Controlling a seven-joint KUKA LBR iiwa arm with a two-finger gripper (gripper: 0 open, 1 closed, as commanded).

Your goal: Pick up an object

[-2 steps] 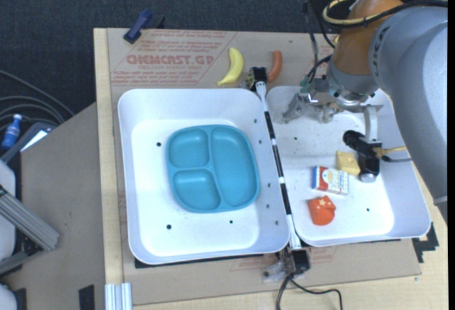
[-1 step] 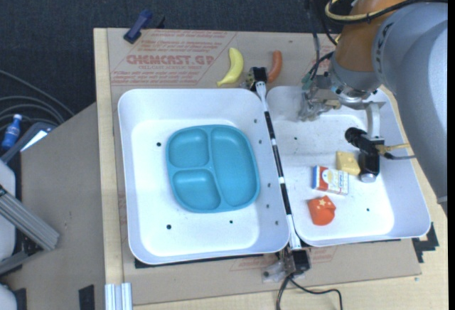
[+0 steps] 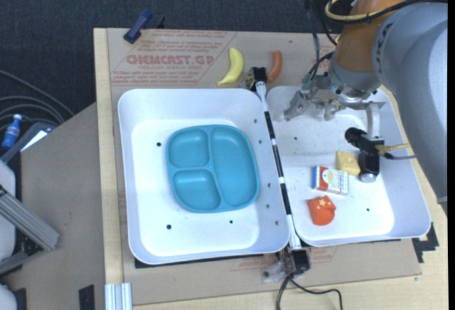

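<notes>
The small carton (image 3: pixel 330 179), white with red and blue print, lies flat on the floor of the right bin (image 3: pixel 359 229). It is one of three things you could go for there. A yellow wedge (image 3: pixel 347 161) sits just beside it on the far side, and a red toy fruit (image 3: pixel 322 210) lies near it toward the front rim. By my reading, none of them has been lifted: all three rest on the bin floor, apart from the gripper (image 3: pixel 310 109). The gripper hangs over the far left corner of the same bin, close to the divider. Its jaws look spread, with nothing between them, so the pick is not yet made. You have the approach, the closing and the lift all left to do. From where the gripper hangs, the yellow wedge and the carton are the nearer targets, but they sit close together, so expect a crowded grasp. The left bin (image 3: pixel 142 131) holds a blue divided plate (image 3: pixel 213 166). A toy banana (image 3: pixel 231 67) and an orange-red sausage-shaped piece (image 3: pixel 274 65) lie on the board beyond both bins, outside them.
</notes>
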